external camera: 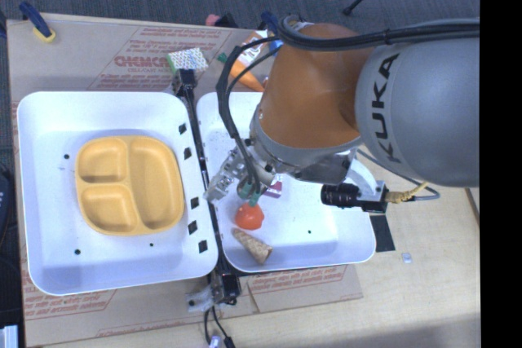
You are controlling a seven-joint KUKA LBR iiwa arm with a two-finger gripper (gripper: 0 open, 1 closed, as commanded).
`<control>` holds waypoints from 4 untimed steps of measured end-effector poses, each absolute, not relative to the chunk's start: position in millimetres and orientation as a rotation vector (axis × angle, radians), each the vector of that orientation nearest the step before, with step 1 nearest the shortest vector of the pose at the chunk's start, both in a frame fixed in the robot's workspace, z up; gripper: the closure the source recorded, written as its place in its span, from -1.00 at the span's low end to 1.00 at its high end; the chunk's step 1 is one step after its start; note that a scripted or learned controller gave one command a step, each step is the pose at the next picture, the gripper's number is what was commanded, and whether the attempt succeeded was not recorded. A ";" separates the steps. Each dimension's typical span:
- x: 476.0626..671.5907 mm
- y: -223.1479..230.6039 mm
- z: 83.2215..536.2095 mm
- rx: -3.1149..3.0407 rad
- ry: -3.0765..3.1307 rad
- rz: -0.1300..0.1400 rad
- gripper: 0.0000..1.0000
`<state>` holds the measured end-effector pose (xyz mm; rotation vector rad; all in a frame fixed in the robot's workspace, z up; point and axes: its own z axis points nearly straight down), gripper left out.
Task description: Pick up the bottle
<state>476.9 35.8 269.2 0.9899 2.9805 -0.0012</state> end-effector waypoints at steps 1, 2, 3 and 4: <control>476.0 93.6 255.5 0.731 3.059 -0.003 1.00; 476.7 212.8 248.2 0.355 3.121 -0.001 1.00; 477.3 212.9 258.5 0.348 3.121 -0.002 1.00; 562.4 197.6 265.7 0.175 3.135 -0.002 1.00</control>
